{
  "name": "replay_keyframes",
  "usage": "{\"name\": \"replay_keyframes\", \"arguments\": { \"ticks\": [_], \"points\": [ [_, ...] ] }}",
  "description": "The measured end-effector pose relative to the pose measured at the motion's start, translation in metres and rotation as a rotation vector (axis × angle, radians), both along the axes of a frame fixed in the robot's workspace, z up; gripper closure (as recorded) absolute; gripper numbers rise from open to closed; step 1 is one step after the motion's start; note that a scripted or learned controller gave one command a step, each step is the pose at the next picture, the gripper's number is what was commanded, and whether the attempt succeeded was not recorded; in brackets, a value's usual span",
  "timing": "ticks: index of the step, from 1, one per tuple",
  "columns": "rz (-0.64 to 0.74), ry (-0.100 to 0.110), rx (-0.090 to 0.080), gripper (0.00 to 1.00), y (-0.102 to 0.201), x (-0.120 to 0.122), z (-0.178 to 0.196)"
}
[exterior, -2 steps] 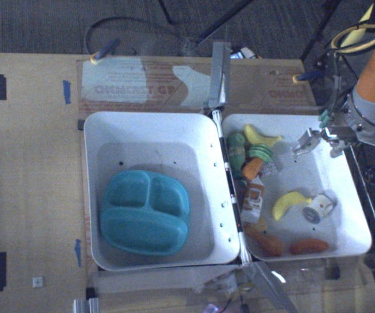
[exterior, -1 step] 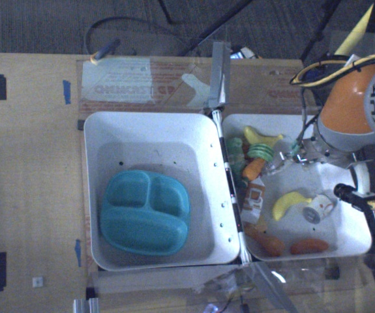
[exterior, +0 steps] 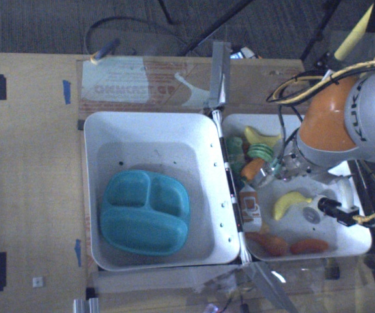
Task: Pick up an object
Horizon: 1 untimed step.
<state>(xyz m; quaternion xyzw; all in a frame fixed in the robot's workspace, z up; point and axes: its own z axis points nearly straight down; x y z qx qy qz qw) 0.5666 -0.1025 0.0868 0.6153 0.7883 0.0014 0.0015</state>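
The right bin (exterior: 360, 240) holds several toy foods. A yellow banana (exterior: 289, 203) lies near its middle, and a second yellow piece (exterior: 260, 135) sits at the back. A green ridged piece (exterior: 261, 152) and an orange piece (exterior: 252, 169) lie by the left wall. A small brown-labelled bottle (exterior: 249, 208) is in front of them. Two red sausages (exterior: 269, 244) (exterior: 310, 246) rest along the front wall. My gripper (exterior: 284, 167) hangs low in this bin, just right of the orange and green pieces and behind the banana. Nothing is visibly held.
The left bin (exterior: 109, 135) holds a teal divided plate (exterior: 145, 211). A ridge (exterior: 229, 181) separates the two bins. The grey arm with its orange band (exterior: 327, 122) covers the right bin's back right corner. A black fitting (exterior: 334, 209) and cables trail on the right.
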Motion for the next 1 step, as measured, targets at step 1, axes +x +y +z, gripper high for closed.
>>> {"name": "replay_keyframes", "arguments": {
  "ticks": [1],
  "points": [
    [-0.003,-0.007,-0.001,1.0,-0.0013,0.0018,0.0116]
  ]
}}
